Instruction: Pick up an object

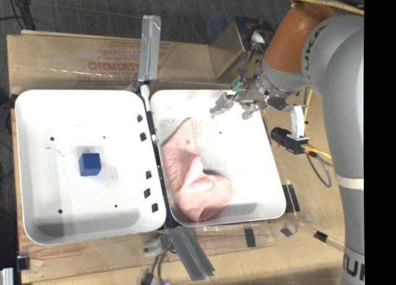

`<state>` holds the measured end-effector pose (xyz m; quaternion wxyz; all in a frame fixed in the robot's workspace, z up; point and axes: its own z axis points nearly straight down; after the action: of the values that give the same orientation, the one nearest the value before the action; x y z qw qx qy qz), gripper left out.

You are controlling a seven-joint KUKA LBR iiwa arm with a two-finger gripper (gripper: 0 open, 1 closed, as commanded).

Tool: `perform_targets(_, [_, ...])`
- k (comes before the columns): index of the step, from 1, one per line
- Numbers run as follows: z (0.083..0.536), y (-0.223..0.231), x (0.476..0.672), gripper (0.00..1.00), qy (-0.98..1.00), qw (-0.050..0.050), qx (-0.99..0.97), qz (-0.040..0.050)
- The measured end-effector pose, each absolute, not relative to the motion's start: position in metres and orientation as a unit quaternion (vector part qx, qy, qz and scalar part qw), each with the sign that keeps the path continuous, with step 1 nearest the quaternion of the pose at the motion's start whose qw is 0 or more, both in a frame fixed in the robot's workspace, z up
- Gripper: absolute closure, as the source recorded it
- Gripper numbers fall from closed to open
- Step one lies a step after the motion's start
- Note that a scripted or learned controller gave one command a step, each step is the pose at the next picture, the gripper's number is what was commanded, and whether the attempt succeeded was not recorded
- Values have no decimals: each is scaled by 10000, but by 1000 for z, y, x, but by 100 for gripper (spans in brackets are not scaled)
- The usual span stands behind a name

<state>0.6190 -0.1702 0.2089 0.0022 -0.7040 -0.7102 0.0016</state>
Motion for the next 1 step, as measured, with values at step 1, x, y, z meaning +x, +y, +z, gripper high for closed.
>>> perform_targets(1, [92,-139,624,0,-7420,8,-6704,11])
